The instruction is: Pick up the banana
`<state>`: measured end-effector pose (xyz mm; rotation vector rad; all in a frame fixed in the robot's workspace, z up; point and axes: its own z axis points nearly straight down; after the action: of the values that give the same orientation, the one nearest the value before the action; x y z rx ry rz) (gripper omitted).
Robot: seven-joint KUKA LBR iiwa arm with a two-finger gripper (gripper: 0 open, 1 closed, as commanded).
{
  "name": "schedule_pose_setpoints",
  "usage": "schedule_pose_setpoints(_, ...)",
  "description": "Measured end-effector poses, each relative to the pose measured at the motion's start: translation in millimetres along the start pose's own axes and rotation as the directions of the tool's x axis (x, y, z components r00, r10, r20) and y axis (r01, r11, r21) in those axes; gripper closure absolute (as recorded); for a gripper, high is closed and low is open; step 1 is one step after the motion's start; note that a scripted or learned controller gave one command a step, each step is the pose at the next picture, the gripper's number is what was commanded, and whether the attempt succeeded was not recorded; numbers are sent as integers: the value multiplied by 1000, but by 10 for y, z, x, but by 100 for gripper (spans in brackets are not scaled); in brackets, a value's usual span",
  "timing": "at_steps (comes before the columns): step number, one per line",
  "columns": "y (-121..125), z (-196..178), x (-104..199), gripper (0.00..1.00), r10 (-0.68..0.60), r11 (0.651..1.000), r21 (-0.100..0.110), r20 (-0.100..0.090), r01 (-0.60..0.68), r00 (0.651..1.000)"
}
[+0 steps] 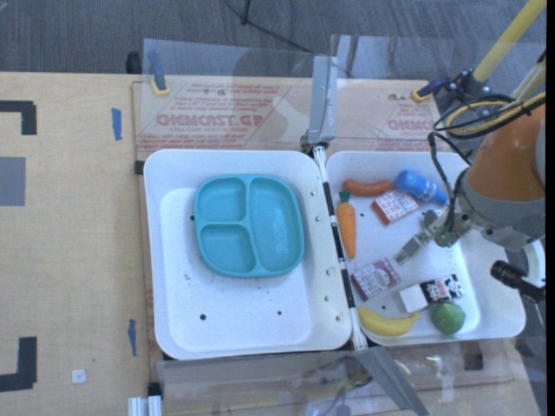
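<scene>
Gripper (422, 239) hangs over the middle of the right bin (507, 319), apparently holding nothing; how far open it is, I cannot tell. Well below it, the banana (388, 321) lies at the bin's near-left corner, beside a green fruit (448, 317). Yellow, curved, likely light and smooth; grasping across its thick middle seems safest.
</scene>
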<state>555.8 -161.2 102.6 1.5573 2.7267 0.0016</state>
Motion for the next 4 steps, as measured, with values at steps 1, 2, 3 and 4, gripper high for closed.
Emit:
schedule_pose_setpoints(1,0,-825,-198,0,259,966,-2,3,-259,966)
schedule_pose_setpoints(2,112,141,182,0,12,1000,-5,5,-12,1000)
schedule_pose_setpoints(3,888,145,51,0,-332,943,-5,8,332,943)
schedule_pose_setpoints(4,428,116,-372,0,-349,937,-1,4,349,937)
